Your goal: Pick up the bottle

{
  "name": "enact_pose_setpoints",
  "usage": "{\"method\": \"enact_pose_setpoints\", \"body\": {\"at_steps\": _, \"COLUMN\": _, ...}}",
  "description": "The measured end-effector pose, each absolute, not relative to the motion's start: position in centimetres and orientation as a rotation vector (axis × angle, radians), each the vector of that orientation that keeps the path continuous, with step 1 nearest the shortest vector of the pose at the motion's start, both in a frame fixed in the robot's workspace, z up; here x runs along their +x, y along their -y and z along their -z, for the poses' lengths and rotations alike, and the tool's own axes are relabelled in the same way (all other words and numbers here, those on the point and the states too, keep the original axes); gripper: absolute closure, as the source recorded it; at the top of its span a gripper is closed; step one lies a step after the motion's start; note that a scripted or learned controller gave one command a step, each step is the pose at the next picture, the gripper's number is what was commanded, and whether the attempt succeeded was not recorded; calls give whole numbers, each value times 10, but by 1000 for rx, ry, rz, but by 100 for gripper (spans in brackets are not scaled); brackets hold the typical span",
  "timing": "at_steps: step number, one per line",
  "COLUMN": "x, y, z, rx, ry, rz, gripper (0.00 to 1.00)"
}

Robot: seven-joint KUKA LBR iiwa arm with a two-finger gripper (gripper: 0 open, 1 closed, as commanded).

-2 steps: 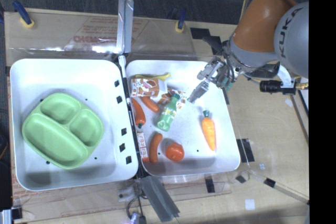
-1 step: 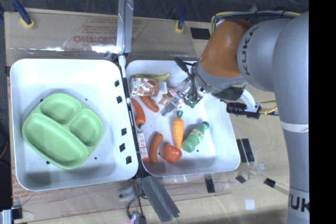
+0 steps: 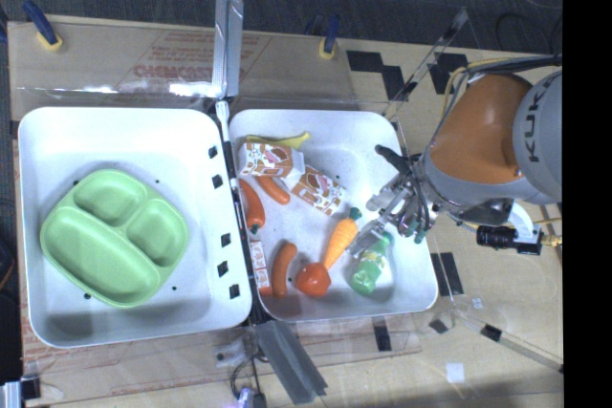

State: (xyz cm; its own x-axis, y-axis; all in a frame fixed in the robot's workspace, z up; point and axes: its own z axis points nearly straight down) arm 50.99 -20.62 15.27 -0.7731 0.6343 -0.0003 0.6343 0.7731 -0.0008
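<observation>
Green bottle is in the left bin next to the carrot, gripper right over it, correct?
Not quite. The camera view shows the green bottle in the right bin, not the left; the left bin holds the green divided plate. The rest stands: it lies next to the carrot, with the gripper right over it.

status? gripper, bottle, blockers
Gripper over the right bin, just above bottle. Bottle lying in the bin, not lifted. Carrot right beside it.
</observation>
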Motion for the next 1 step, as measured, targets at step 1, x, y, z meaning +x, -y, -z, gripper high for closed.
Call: {"method": "enact_pose_setpoints", "body": {"at_steps": 1, "x": 486, "y": 194, "z": -163, "rx": 1077, "ry": -2953, "rz": 0, "gripper": 0}}
